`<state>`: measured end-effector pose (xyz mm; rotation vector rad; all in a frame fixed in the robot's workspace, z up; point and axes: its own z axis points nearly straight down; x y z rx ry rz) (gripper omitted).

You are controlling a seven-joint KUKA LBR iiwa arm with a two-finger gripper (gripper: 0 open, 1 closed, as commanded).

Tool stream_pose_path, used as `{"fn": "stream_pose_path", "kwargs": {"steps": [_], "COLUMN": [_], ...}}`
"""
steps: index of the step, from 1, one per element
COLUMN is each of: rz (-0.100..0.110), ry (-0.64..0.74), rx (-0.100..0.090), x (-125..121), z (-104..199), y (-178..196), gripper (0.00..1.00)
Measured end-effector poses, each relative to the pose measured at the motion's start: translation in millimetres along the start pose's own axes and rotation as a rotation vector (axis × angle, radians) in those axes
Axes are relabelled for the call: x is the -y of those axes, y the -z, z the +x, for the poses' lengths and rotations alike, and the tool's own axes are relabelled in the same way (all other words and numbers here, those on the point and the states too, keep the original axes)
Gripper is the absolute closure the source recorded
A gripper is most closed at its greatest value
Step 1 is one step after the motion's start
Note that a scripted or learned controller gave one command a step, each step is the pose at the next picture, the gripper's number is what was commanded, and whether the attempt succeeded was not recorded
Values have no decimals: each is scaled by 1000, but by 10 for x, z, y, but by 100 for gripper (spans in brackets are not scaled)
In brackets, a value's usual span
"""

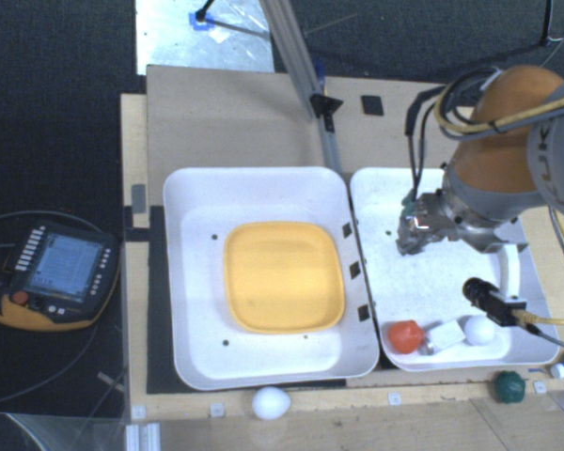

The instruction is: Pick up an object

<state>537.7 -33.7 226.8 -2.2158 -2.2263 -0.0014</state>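
While the pincer [415, 235] is hovering over the right bin [376, 195], I cannot tell its opening; the red ball [404, 335] is lying near.

Red ball [404, 336], right bin's [376, 195] near edge

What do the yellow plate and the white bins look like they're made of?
The yellow plate looks like matte molded plastic: uniform color, soft rounded corners, no glare. The white bins seem thin formed plastic, smooth with rolled rims, though that's a guess.
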Motion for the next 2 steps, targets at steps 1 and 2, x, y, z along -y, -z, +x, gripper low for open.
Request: {"fn": "stream_pose_path", "kwargs": {"steps": [1, 2], "rz": [0, -1], "ry": [0, 0], "rx": [0, 0], "x": [-24, 21], "z": [517, 956], "y": [-78, 26], "gripper": [100, 100]}}
